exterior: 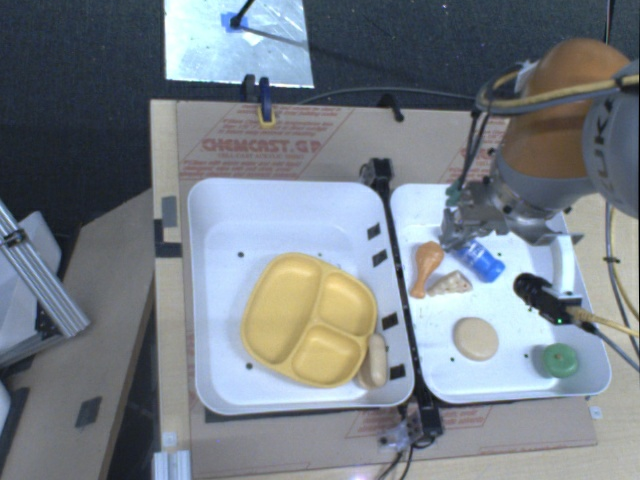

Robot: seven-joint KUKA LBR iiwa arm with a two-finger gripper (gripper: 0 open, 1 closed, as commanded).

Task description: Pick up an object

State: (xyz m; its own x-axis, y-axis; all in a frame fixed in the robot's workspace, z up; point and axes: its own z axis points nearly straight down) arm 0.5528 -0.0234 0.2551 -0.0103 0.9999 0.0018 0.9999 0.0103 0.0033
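- The gripper hangs over the far part of the right-hand shallow white bin. Its lower end is a blur of grey metal seen from above, so I cannot tell whether it is released or clenched.
- Nothing can be made out in its grasp.
- The grey arm with the orange band covers the far right corner of that bin and whatever part of the floor lies under it.
- A small blue plastic cylinder lies tilted just beside the gripper, on its near right. Its upper end sits so close under the grey metal that I cannot tell touching from apart.
- Right bin, counted, besides the cylinder:
  - one orange drumstick-shaped toy, left of the gripper
  - one pale wedge-shaped piece, touching the drumstick's lower end
  - one tan flat round disc, nearer the front
  - one green round knob-like object, in the front right corner and too small to name more closely
- That makes five loose things there.
- Left-hand shallow white bin, counted:
  - one yellow plastic plate with three compartments, lying flat
  - one beige oblong roll-shaped piece, pressed against the plate's near right edge, between it and the bin wall
- There are two bins, side by side on the bench and touching along the middle.
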